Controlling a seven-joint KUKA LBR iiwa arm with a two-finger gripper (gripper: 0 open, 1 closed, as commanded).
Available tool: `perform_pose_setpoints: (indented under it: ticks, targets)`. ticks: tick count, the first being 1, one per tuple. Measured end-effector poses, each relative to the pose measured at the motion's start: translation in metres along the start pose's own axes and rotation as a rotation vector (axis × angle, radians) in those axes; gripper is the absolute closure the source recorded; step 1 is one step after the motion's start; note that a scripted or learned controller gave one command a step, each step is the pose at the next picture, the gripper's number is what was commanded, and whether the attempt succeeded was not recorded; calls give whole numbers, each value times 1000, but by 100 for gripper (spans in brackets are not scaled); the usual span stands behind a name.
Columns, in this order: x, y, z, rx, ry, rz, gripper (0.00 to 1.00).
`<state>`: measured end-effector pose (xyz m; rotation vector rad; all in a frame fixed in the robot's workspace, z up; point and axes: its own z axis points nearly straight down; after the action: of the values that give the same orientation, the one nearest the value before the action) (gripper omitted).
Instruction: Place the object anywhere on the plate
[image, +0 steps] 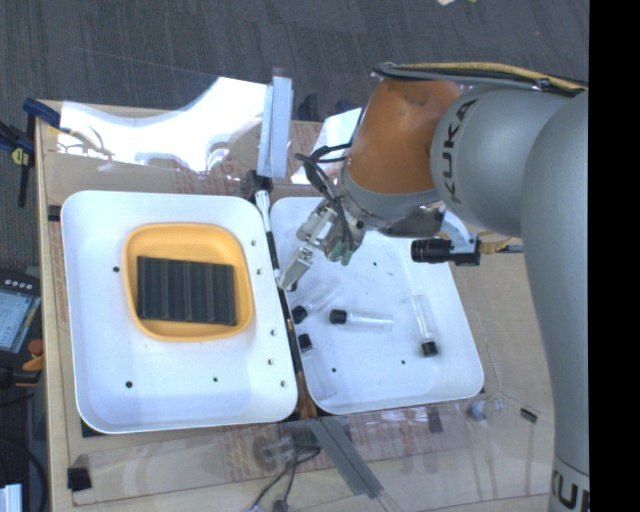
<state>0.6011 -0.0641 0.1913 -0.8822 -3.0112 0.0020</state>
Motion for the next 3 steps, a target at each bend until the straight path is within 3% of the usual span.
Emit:
perform_pose_setpoints:
  ticks: [1,2,3]
  targets:
    - [-29,29,-79,-3,-6,-46,0]
    - [-36,-27,-24,0,-2,-38,0]
    - [-17,-58,-7,-1,-1,-248,0]
